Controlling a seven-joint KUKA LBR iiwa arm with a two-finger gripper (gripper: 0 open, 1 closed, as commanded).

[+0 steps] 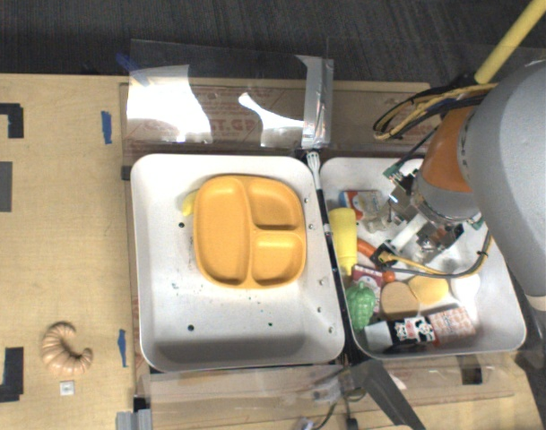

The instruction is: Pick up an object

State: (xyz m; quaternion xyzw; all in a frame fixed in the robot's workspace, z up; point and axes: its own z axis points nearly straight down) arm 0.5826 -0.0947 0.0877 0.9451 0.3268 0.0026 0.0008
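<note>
The right white bin (506,316) holds several small items: a yellow bottle-like piece (343,238), a green bumpy item (360,305), a tan and yellow bread-like pair (414,296), and a dark bottle with a white label (420,330) lying along the front wall. The grey arm with its orange band (445,159) reaches down from the right into this bin. Its gripper (407,240) hangs low over the bin's middle, just above the bread-like pieces and right of the yellow piece. Wrist hardware and cables hide the fingertips.
The left white bin (156,321) holds an orange divided tray (248,231). A tan croissant-like toy (66,348) lies on the wooden bench at the front left. A clear plastic sheet (228,106) stands behind the bins. A yellow pole (519,30) crosses the top right.
</note>
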